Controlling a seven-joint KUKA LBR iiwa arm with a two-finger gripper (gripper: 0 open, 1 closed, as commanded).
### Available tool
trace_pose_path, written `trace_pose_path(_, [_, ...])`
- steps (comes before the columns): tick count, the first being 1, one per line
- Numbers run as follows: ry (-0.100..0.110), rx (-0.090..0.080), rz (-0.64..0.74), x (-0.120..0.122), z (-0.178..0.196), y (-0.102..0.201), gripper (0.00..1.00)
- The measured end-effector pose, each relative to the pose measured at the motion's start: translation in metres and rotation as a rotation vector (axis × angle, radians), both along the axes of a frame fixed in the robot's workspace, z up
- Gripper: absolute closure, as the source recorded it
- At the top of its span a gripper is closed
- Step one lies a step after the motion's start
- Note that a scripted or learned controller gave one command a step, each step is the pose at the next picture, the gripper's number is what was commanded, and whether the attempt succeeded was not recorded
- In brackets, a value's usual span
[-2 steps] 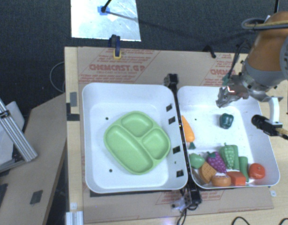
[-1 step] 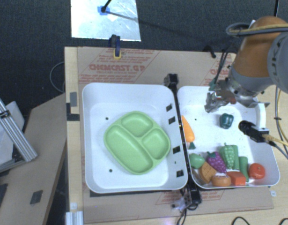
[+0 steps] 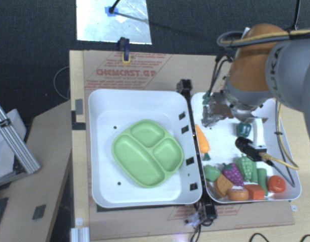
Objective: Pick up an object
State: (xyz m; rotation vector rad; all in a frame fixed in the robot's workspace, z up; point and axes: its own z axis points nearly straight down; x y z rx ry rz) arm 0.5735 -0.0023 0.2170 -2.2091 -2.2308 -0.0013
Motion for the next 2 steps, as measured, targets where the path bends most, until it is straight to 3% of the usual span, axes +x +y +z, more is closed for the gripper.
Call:
trace_pose_path(1, [0.0,0.001,0.001,-0.0281,0.0066,0.0562,1.0])
trace_pose_path(2, [-0.002,-0.001,-0.003,-0.0217,0.0161,0.0619,1.0])
